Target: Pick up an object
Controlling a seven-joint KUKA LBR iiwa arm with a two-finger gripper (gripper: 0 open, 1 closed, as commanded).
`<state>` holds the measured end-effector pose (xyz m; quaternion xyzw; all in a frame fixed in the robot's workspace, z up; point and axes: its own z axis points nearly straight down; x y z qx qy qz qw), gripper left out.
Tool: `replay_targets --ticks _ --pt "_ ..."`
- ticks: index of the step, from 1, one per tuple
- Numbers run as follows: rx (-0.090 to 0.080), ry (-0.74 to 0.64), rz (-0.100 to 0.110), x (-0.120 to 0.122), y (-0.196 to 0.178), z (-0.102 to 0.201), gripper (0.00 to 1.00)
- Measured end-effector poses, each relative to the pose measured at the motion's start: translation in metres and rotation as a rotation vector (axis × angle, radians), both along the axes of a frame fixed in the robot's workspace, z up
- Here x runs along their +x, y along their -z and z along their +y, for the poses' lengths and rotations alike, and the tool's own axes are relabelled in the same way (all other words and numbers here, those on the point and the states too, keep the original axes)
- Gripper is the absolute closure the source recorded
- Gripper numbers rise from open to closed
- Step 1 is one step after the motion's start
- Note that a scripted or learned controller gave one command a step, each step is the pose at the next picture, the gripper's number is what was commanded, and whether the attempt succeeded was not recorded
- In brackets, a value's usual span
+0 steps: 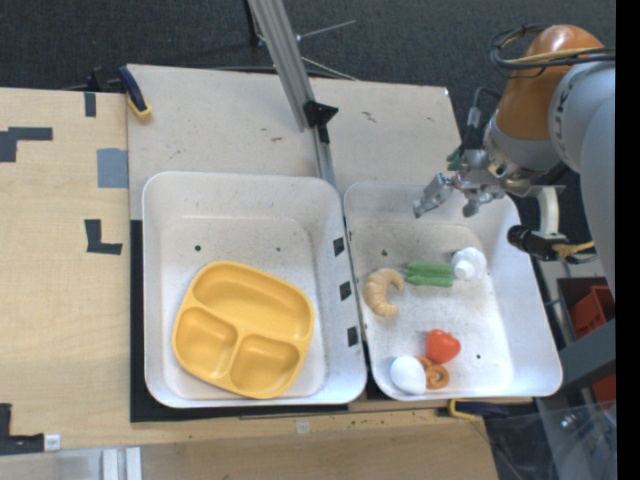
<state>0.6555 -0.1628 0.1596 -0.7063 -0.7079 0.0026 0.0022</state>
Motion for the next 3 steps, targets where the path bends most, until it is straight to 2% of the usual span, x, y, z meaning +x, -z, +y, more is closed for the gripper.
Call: replay_targets --ticks 1,2,3 --pt "0.000 0.001 0.001 -0.009 0.060 -0.004 0.00" --pt "0.000 -0.001 -0.005 -0.007 0.046 -0.003 1.00" --pt "0.000 0.001 -0.010 -0.002 0.003 -0.002 1.00"
